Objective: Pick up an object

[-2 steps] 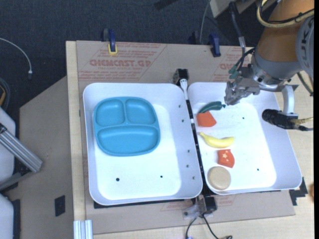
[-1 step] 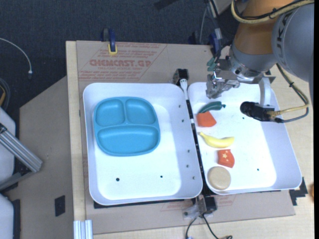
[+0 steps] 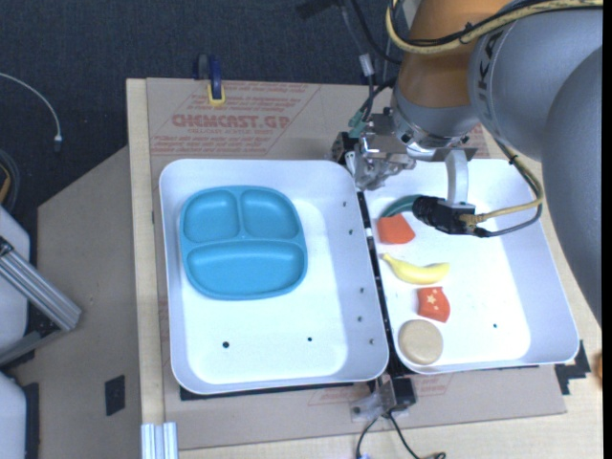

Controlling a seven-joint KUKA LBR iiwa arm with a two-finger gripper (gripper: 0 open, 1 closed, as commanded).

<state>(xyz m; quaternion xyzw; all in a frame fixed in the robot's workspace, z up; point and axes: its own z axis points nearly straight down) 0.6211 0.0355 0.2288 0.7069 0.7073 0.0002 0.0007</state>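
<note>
Over the bins' shared rim we see the claw (image 3: pixel 375 167) (open or closed, we cannot tell), near a banana (image 3: pixel 415 271).

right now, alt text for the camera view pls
A grey arm's tool hovers at the far edge between two white bins. The left bin holds a blue divided plate; the right bin holds a banana and other toy food.

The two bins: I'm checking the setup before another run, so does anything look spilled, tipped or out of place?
Nothing stands out. The blue divided plate lies flat in the left bin. In the right bin the banana, two red pieces and a tan round piece lie apart along its left side.
</note>
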